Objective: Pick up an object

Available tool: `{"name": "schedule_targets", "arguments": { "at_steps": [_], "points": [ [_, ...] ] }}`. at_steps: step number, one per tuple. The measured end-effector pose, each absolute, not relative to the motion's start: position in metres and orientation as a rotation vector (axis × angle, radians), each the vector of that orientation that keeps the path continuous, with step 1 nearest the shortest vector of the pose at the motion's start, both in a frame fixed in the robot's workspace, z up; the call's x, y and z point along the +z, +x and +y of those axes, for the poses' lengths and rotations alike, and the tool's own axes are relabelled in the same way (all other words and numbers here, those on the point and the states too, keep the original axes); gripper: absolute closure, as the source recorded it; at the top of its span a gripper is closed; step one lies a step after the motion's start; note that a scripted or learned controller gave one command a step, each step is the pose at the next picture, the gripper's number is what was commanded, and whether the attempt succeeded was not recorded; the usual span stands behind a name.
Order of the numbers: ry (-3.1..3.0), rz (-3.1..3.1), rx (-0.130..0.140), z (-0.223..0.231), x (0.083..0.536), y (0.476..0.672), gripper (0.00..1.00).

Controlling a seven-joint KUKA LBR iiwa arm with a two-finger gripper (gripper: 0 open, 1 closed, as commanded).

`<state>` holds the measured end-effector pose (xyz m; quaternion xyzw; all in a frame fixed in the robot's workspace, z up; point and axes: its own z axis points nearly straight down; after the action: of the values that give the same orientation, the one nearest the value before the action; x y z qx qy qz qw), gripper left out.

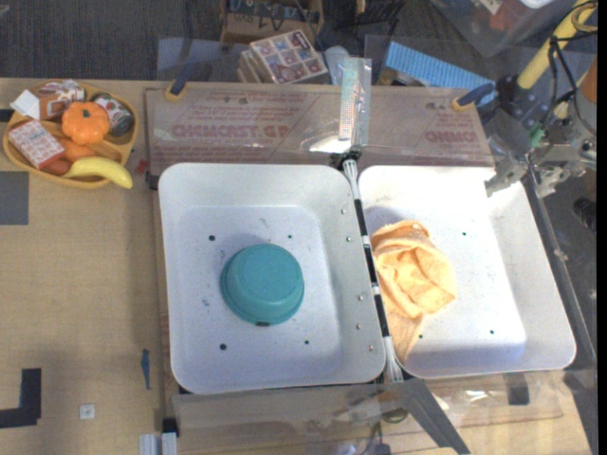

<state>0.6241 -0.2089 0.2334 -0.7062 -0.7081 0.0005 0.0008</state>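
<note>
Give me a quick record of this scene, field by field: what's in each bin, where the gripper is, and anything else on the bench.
left bin: teal bowl, upside down, near the middle
right bin: crumpled orange cloth, against the left wall by the divider
gripper: at the right bin's far right corner, above the rim, nothing seen held
bench, far left: yellow dish with toy food, including a banana and a small pumpkin

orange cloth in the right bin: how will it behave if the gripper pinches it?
The orange cloth lies crumpled in folds, so it is probably floppy and will drape and stretch out when lifted. It looks thin, so likely light. Its edge lies against the right bin's left wall, so a push may only bunch it.
</note>
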Motion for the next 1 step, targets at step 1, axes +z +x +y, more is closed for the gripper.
{"name": "schedule_targets", "arguments": {
  "at_steps": [1],
  "points": [
    [-2.156,-2.283,0.002,-0.1579,0.1343,0.6197,0.00]
  ]
}}
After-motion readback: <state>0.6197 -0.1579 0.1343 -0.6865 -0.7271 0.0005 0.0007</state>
